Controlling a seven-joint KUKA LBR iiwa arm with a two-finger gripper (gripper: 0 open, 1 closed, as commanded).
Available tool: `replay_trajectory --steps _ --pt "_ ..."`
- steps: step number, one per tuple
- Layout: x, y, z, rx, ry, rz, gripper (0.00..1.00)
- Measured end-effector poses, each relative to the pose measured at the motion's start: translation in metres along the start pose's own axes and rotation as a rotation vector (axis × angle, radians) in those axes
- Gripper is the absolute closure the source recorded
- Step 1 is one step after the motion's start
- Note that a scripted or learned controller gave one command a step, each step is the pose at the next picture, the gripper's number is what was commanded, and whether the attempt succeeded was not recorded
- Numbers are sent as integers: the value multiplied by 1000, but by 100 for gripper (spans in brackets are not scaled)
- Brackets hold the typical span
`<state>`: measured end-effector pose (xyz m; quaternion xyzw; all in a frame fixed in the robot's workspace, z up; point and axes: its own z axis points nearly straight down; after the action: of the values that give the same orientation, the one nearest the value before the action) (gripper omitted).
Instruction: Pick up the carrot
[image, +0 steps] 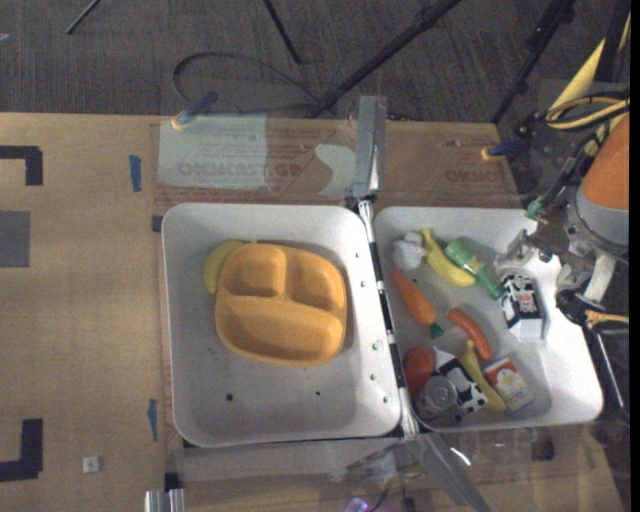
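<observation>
Gripper (548, 250) sits at the right bin's (575, 385) far right rim, metal parts bunched together above a small milk carton (522, 302); whether it is parted or closed cannot be told, as the parts blur into one grey cluster. Nothing can be made out within its grasp.

Carrot (413, 297): orange, tapered, with a small dark green tip at its nearer end. Lies slantwise along the left side of the right bin, close to the divider, well apart from the gripper. A red-orange sausage-shaped piece (470, 332) lies just beside it to the right.

Arm: enters from the right edge, orange band (612, 170) cut off by the frame, wrist tilted down toward the bin's upper right corner, cables trailing behind.

Other contents: a yellow banana (445, 260), a green item (470, 258), a white lump (406, 250), a red round piece (420, 364), a tin can (437, 396), and small boxes crowded at the near end, their labels too blurred to read. Left bin (190, 400) holds an orange divided plate (282, 302) with a yellow piece (213, 264) partly tucked behind it.
</observation>
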<state>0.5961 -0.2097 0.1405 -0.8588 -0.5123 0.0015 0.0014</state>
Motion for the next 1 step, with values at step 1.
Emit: replay_trajectory --steps 1 --pt "1 2 -6 -4 -4 -4 100"
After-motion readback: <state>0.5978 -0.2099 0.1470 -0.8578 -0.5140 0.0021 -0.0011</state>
